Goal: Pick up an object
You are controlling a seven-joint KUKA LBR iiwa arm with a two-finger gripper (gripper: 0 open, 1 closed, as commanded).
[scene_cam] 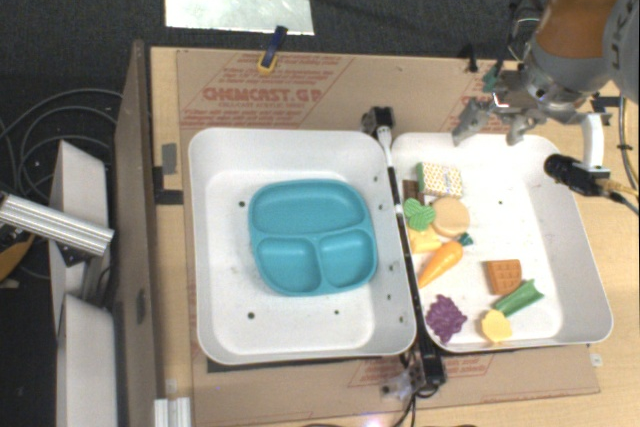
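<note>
Purple grapes at right bin's near edge; gripper well beyond, fingers apart, holding nothing.

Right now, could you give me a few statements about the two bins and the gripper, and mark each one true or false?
1. The blue divided tray lies in the left bin. True.
2. The gripper holds the toy carrot. False: the carrot lies in the right bin, and the open gripper hangs over that bin's far edge with nothing between its fingers.
3. The purple grapes lie near the right bin's front edge. True.
4. The blue tray holds the toy foods. False: its compartments hold none; the foods lie in the right bin.
5. The brown cracker lies to the left of the carrot. False: it lies to the carrot's right.
</note>
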